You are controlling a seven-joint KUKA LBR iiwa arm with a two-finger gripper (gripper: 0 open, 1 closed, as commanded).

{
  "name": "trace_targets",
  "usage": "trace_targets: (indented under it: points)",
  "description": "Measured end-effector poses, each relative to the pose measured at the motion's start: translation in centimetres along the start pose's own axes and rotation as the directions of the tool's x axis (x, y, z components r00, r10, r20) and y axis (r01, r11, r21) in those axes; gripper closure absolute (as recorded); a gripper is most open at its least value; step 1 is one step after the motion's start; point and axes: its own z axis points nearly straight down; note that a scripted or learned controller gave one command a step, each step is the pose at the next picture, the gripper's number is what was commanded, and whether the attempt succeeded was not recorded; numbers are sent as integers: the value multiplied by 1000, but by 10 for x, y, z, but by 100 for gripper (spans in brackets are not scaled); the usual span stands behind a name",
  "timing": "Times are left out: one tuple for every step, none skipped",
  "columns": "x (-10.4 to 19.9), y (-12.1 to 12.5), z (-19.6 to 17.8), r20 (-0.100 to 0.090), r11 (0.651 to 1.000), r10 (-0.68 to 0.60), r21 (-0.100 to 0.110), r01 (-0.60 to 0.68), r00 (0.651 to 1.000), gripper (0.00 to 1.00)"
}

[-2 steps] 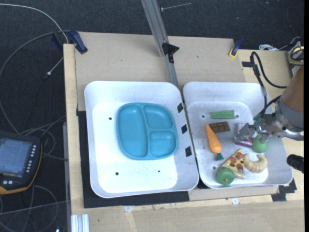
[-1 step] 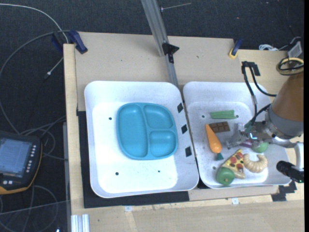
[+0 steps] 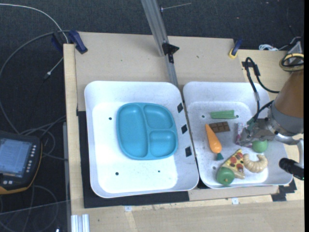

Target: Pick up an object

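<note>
1. Dark carpet with trailing cables surrounds a pale wooden bench (image 3: 145, 57); a handheld pendant (image 3: 17, 158) lies on the floor at the left edge of the view.
2. Note the two shallow white bins side by side. The left bin (image 3: 101, 178) holds a blue divided tray (image 3: 146, 130). The right bin (image 3: 193, 163) holds all the loose items.
3. Identify the contents of the right bin: a green flat piece (image 3: 222, 114) at the far side, a brown chocolate bar (image 3: 220, 126) just below it, a toy carrot (image 3: 213, 138), a pizza slice (image 3: 236, 161), a green apple (image 3: 225, 176), a croissant (image 3: 256, 163) and a small green ball (image 3: 259, 146).
4. Locate the arm entering from the right. The gripper (image 3: 250, 132) is low over the right side of the right bin, just beside the green ball and above the croissant.
5. Treat the gripper state as unknown. The wrist body covers the tip, so you cannot tell whether it is spread, closed or clamped on anything.
6. Judge the current step as the descent or grasp attempt; no item is visibly lifted clear of the bin.
7. Expect the green ball or the purplish piece (image 3: 240, 134) under the tool to be the likely target.
8. For the next move, confirm a hold before raising; then lift straight up, because the croissant and ball lie close enough to be knocked.
</note>
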Motion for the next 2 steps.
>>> trace_targets:
  points:
    - [-4,2,-44,3,1000,0,-5,0,1000,100]
    - [-4,4,-94,4,1000,-1,-6,1,1000,100]
